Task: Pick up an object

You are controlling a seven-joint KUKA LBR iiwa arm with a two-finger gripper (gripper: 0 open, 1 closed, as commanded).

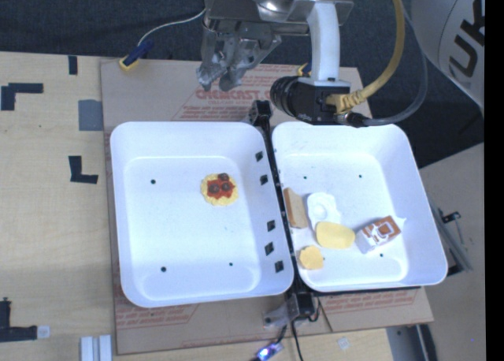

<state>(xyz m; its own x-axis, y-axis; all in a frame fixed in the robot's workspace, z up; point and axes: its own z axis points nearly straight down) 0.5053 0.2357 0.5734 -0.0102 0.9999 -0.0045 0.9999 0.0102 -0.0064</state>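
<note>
My gripper point(219, 78) hangs high above the back edge of the left bin point(130, 194), fingers pointing down with nothing between them. They stand close together. A small yellow pizza toy with red and dark toppings point(220, 188) lies in the left bin, right of its middle. In the right bin point(409, 186) lie a tan bread slice point(296, 208), a white piece point(322, 207), a yellow oval piece point(335, 235), a small yellow round piece point(312, 257) and a brown-and-white block point(379, 232).
The two bins meet along a black hinge strip point(270, 194). They rest on a cardboard sheet point(157, 83) on the wooden bench. A blue and yellow connector on a white cable point(135, 56) lies at the cardboard's back left corner.
</note>
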